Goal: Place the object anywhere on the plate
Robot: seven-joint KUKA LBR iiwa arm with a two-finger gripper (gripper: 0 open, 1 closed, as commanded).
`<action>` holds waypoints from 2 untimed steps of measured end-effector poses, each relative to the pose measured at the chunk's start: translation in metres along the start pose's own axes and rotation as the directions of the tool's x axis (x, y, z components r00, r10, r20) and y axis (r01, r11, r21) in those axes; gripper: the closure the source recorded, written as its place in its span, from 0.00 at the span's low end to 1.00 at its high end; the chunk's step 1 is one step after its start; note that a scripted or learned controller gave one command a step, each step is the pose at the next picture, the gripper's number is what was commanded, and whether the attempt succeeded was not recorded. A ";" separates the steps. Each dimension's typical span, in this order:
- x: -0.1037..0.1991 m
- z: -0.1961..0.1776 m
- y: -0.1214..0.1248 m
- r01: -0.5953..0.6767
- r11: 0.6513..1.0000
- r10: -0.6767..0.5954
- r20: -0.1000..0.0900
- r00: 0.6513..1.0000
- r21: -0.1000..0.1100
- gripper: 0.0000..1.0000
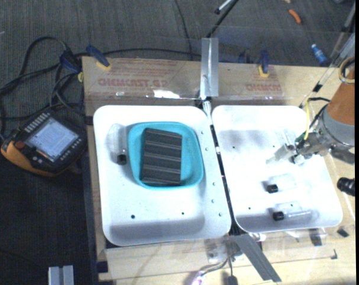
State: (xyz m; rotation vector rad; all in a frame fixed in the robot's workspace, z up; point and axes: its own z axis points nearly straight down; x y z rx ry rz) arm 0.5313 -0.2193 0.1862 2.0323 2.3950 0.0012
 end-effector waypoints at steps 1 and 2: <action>-0.003 -0.133 -0.008 -0.059 0.998 0.059 0.003 0.998 0.001 0.00; -0.006 -0.213 0.010 -0.144 0.990 0.144 0.003 0.990 0.000 0.00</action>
